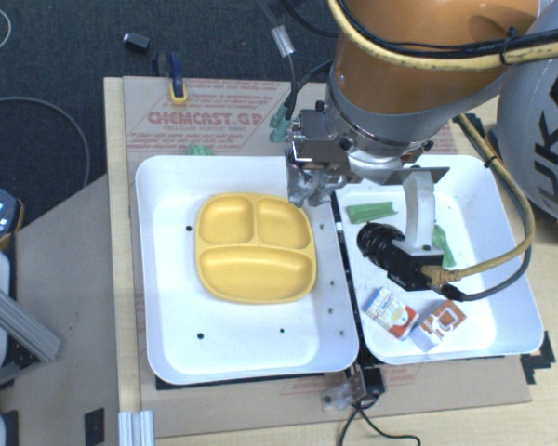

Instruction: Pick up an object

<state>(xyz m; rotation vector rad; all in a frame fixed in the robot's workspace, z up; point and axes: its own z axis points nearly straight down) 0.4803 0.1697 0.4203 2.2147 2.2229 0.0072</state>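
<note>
The gripper (307, 186) stood at the divide between the bins, just beside the upper right rim of the yellow divided plate (256, 249) in the left bin (158, 249). Whether it was clenched or released could not be determined. Recommendation: straddle the plate's rim squarely before closing.

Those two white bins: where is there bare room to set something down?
Left bin: bare floor between the yellow plate and the near rim, and along the left wall. Right bin is crowded: green strip, two packets, and the gripper at the divider.
</note>
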